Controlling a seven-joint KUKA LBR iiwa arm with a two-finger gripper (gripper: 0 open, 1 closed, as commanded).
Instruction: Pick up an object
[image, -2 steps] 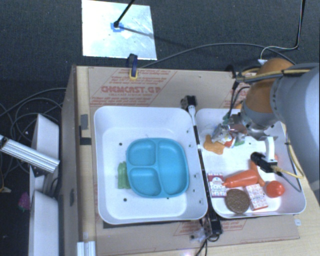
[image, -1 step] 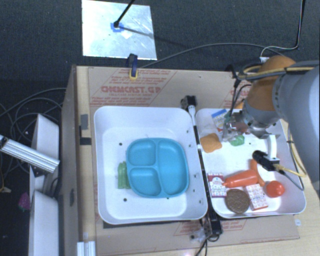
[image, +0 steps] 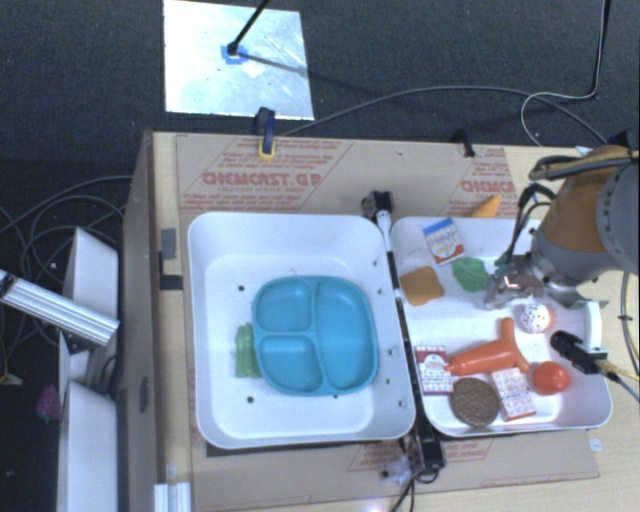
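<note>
Claw low in right bin; grip state unclear | glossy green lump beside; round brown disc

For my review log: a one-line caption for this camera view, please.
Grey arm's gripper low in the right white bin beside a green piece; blue divided plate in the left.

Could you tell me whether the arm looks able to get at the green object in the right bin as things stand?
Probably yes. The gripper sits just right of the green object in the right bin, and nothing lies on top of it; the brown piece lies apart on its other side.
</note>
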